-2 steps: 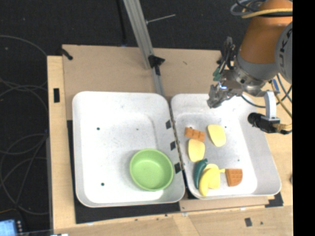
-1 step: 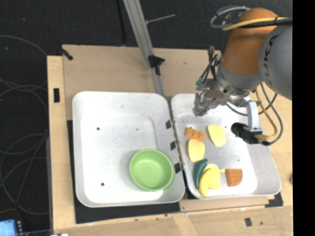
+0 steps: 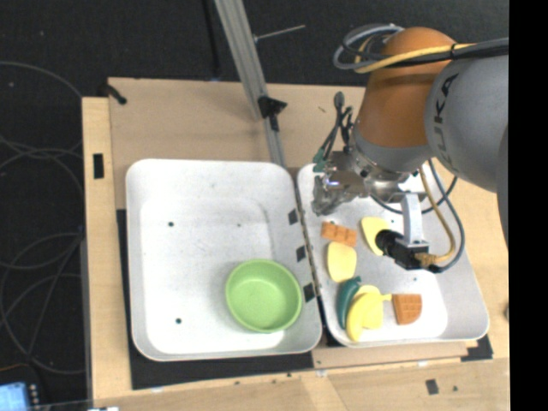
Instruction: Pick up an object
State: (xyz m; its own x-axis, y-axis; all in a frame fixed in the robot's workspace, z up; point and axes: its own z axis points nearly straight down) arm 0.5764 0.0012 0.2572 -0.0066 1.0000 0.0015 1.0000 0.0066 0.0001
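Grey arm (image 3: 467, 118) lettered "KU", gripper (image 3: 328, 197) above orange block (image 3: 337, 232)

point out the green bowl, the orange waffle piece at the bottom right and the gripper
green bowl (image 3: 263, 294), camera view, inner floor
orange waffle piece (image 3: 407, 308), camera view, middle of its top
gripper (image 3: 326, 197), camera view, at its fingertips

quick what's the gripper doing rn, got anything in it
Gripper: low over the far left corner of the right bin, just above the small orange piece; open or shut cannot be told, and no object is seen in it.
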